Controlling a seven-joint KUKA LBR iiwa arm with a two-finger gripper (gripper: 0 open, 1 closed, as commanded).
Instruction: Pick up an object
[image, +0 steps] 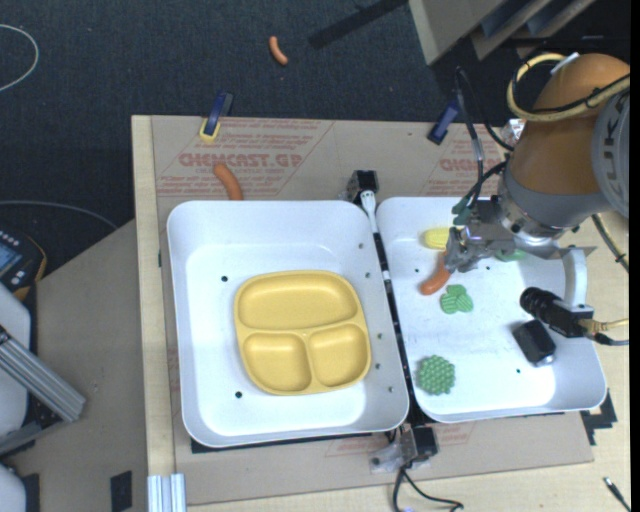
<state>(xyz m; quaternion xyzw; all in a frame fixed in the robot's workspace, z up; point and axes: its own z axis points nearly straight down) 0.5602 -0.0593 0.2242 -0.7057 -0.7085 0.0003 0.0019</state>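
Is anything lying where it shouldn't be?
Yes. One orange carrot-like piece lies on the cardboard behind the left bin, and another small orange piece sits on the dark floor, both outside the bins.

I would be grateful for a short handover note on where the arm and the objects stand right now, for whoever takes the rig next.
Gripper: low in the right bin, at the upper end of the orange carrot; grip state unclear.
Right bin also holds a yellow piece, a small green piece and a round green piece.
Left bin: yellow divided tray.
Done: approach to the carrot.
Left: confirm a grasp and lift.
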